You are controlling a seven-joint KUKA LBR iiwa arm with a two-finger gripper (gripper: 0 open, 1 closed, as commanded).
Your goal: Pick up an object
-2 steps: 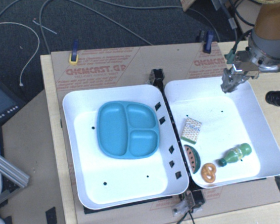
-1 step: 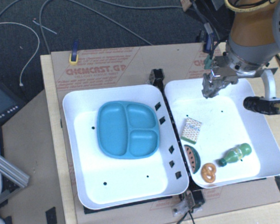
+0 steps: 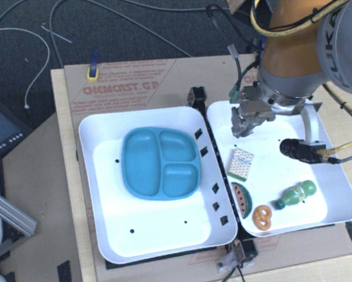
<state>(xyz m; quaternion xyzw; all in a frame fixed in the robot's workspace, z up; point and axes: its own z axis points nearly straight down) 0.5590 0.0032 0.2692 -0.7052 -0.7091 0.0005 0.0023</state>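
My gripper [image 3: 241,128] hangs over the upper left part of the right bin [image 3: 336,177], pointing down, with nothing visibly between its fingers. Just below it lies a small checkered packet [image 3: 241,163]. A watermelon slice [image 3: 242,200] rests against the bin's left wall. A pretzel [image 3: 263,216] and a green bottle [image 3: 296,194] lie near the front of that bin.
The left bin [image 3: 106,194] holds a blue divided plate [image 3: 161,162]. A black cylindrical piece with a yellow cable [image 3: 303,149] juts over the right bin from the arm side. A black divider with clips [image 3: 210,152] runs between the bins.
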